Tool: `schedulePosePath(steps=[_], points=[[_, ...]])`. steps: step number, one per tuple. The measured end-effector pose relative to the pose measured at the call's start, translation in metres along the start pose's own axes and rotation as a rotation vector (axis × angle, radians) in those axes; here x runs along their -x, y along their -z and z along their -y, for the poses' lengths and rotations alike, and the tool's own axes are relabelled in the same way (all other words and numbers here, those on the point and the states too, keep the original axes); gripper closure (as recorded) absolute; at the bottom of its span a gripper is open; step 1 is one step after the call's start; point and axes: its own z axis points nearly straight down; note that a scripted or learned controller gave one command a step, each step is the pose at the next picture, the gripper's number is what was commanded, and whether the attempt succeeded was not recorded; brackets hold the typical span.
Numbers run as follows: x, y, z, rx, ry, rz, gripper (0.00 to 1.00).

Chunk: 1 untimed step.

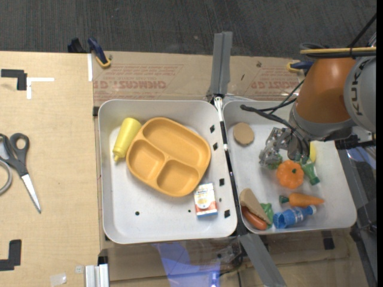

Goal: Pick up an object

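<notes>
Presently, working from the near rim of the right bin (335, 225) outward: a hot dog toy (254, 211), a blue bottle (292, 217) and a carrot (306, 200) are lying packed along that rim, touching or nearly so. Just beyond them an orange pumpkin (290, 174) is sitting with a green piece (310, 173) beside it, and a round tan disc (243, 134) is resting farther back by the divider. The gripper (276, 147) is hanging low over the bin, just behind the pumpkin; whether it is parted or pinched I cannot tell, and nothing is visibly held in it.

Risk, in my judgement: the pumpkin is round and may be rolling aside under a closing pinch, and the green piece beside it may be getting nudged or caught along with it. A descent slightly off centre is likely to be closing on bare bin floor.

Across the divider, the left bin (119, 220) is holding a yellow tray (166, 155), a yellow bottle (125, 137) and a small carton (205, 200), well apart from the gripper.
</notes>
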Motion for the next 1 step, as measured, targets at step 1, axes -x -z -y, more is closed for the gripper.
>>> schedulePosePath(steps=[1], points=[[-0.0001,-0.0001,0.0,0.0,0.0,0.0,0.0]])
